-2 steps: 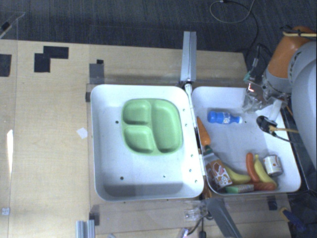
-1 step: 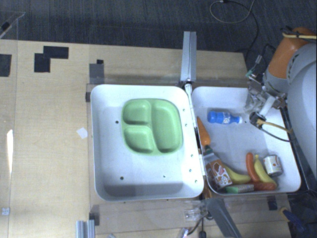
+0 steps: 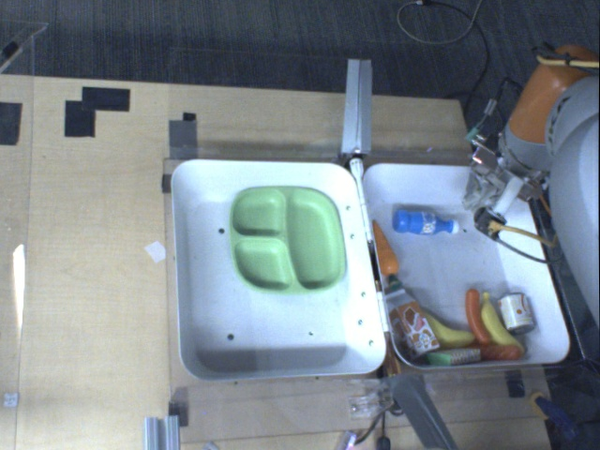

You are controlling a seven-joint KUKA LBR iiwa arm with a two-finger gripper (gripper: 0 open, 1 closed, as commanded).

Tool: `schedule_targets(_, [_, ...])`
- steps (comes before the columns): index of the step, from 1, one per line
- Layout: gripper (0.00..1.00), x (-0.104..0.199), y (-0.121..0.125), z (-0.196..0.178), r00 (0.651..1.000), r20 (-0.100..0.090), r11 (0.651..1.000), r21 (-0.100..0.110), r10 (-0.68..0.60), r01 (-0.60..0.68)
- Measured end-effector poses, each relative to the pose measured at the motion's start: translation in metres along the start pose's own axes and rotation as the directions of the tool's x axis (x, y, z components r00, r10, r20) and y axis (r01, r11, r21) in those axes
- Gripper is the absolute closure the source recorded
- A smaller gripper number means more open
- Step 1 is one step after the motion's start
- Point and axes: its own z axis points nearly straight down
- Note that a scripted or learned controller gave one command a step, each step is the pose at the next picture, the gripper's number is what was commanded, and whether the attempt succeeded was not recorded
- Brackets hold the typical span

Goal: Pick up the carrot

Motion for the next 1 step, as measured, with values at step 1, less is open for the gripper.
schedule_targets(1, [1.0, -0.0045, 0.0003, 0.0109, 0.997, 0.0, 0.997, 0.003, 0.081, -0.081])
